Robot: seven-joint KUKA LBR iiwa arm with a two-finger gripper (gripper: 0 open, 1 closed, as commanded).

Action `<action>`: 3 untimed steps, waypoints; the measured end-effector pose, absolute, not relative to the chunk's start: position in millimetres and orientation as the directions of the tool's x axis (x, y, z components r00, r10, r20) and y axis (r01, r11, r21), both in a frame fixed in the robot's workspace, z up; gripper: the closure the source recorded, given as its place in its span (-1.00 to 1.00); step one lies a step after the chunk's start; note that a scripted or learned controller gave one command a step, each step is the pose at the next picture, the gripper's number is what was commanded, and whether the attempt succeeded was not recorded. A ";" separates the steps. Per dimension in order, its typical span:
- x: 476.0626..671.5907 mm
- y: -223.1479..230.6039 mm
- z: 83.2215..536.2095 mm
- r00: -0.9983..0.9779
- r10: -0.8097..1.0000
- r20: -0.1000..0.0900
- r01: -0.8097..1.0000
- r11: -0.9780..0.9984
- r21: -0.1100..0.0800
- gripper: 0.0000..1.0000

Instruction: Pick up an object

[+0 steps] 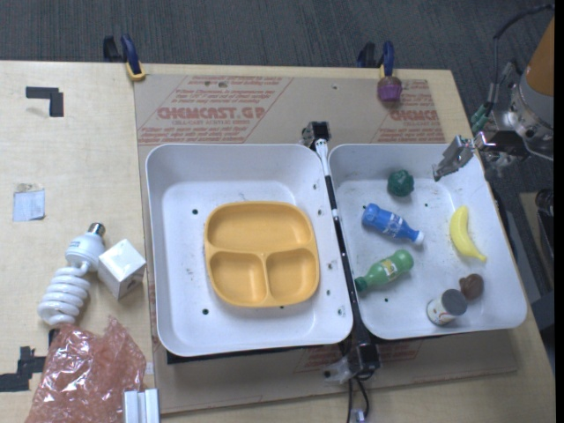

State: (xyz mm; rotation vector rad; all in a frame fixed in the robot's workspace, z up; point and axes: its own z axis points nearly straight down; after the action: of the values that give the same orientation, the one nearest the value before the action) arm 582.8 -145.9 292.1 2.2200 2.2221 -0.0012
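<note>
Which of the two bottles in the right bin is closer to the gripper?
The blue bottle. It lies higher in the bin, nearer the gripper, than the green bottle below it.

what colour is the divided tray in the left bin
Yellow-orange. The divided tray shows clearly in the camera view.

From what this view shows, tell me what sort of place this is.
Probably a robotics lab bench set up for grasping trials. Two white bins sit side by side on a clamped board, toy items like a banana fill one, and a robot arm reaches in.
</note>
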 end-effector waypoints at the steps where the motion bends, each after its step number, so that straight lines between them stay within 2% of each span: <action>1: 553.3 -116.4 113.8 0.002 1.000 0.000 1.000 -0.002 -0.001 -1.00; 2: 511.3 -98.9 92.2 0.002 1.000 0.000 1.000 -0.002 -0.001 -1.00; 3: 512.4 -99.4 102.1 0.003 1.000 0.000 1.000 -0.003 0.001 1.00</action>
State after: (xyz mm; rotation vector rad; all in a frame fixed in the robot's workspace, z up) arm 512.4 -99.4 102.1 2.2245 2.2168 0.0012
